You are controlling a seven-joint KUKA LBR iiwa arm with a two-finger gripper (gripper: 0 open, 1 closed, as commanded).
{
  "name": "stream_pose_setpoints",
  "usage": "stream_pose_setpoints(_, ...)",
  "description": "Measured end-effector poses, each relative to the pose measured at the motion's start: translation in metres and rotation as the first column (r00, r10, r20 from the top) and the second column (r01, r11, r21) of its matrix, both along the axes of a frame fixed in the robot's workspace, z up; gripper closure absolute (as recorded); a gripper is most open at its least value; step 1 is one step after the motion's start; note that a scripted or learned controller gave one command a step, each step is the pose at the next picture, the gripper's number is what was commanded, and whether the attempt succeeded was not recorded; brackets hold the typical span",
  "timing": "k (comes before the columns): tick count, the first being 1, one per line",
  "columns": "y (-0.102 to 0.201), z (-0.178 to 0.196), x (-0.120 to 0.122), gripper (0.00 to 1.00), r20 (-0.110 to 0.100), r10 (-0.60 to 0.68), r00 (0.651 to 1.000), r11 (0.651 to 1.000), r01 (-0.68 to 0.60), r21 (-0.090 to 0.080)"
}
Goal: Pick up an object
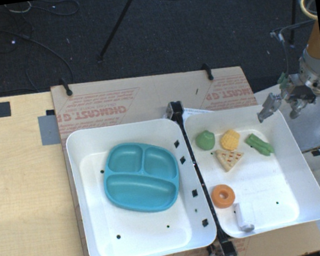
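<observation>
nothing picked yet — the gripper (281, 106) hangs spread and bare at the right bin's (299, 160) upper right rim, near the green toy pepper (259, 144) lying inside — reach, grasp, lift remain.

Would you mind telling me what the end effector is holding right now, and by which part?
Nothing is held: the end effector hangs open above the right bin's upper right corner.

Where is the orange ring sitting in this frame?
The orange ring lies in the right bin, close to the divider, below the sandwich wedge and just above a small white object.
</observation>
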State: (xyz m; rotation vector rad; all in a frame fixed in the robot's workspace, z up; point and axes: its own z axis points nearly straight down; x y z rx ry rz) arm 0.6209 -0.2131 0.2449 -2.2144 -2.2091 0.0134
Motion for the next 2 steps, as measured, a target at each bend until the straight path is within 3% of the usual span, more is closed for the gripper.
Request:
stream_pose_setpoints(1, 0.001, 0.009, 0.002, 0.00, 0.013, 0.003, 1.000, 1.000, -0.003, -0.003)
stream_pose_setpoints(2, 0.005, -0.036, 0.004, 0.00, 0.009, 0.006, 1.000, 1.000, -0.006, -0.002)
